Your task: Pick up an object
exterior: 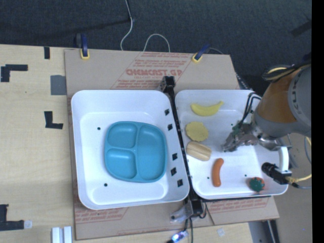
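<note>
Task objects lie in right bin [202,189]: yellow banana [206,108] at top, round yellow-green piece [197,131] below it, tan bread roll [198,151] just beneath, orange sausage [217,172] lower, red-green strawberry [256,184] in lower right corner. Pincer [232,142] low over bin's bare middle, right of roll, apart from all items; whether it is apart or together cannot be told. Left bin [86,110] holds blue divided plate [135,151]. Both bins on cardboard-covered surface [152,70].

It looked like a robot lab: two white bins [81,135] sat on cardboard [152,70] clamped to a wooden surface [30,151], with toy food [206,108] inside.
</note>
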`<state>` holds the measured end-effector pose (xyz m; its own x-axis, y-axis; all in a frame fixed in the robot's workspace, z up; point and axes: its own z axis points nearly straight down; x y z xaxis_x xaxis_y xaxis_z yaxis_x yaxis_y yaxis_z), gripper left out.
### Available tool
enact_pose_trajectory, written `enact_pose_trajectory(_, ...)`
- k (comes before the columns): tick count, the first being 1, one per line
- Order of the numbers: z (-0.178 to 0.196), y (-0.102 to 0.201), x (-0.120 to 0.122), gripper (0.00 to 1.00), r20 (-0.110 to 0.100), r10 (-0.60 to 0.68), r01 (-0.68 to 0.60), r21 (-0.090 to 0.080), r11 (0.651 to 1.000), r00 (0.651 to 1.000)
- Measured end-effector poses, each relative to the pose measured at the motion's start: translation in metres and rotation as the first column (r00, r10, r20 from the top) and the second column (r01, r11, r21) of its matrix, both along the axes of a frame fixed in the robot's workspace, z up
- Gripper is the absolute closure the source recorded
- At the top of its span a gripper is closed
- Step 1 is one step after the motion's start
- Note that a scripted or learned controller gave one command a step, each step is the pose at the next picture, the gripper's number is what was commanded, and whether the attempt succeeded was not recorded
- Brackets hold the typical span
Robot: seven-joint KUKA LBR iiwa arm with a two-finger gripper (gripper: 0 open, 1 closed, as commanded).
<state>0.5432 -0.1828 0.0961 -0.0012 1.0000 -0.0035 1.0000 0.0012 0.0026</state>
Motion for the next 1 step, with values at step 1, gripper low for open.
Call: enact_pose_trajectory(1,0.0593,-0.0054,-0.0049,1.00,0.000,-0.001,0.001,0.002,1.000,1.000)
